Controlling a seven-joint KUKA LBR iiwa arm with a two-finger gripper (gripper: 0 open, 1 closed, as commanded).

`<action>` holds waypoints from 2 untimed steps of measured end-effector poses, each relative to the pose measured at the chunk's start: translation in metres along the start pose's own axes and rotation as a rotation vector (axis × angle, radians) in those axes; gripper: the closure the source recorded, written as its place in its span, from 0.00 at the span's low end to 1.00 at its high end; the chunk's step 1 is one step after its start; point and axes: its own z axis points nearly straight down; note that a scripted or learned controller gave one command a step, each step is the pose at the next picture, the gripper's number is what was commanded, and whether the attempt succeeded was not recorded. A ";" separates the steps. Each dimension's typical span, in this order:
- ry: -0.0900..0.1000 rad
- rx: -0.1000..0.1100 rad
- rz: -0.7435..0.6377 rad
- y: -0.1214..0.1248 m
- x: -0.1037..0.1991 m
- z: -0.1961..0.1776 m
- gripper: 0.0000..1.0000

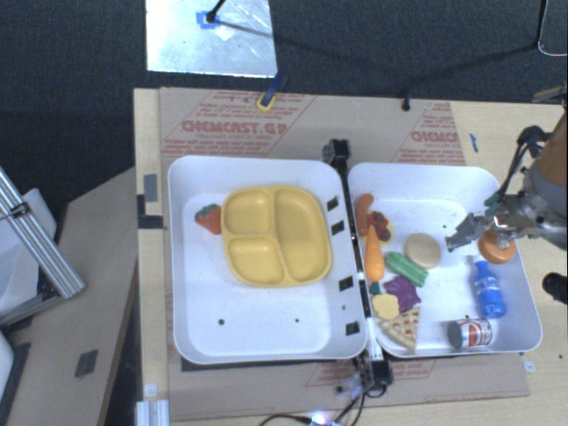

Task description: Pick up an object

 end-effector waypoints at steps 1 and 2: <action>-0.002 -0.012 -0.003 0.003 0.000 -0.006 0.00; -0.002 -0.010 -0.002 0.003 0.007 0.037 0.00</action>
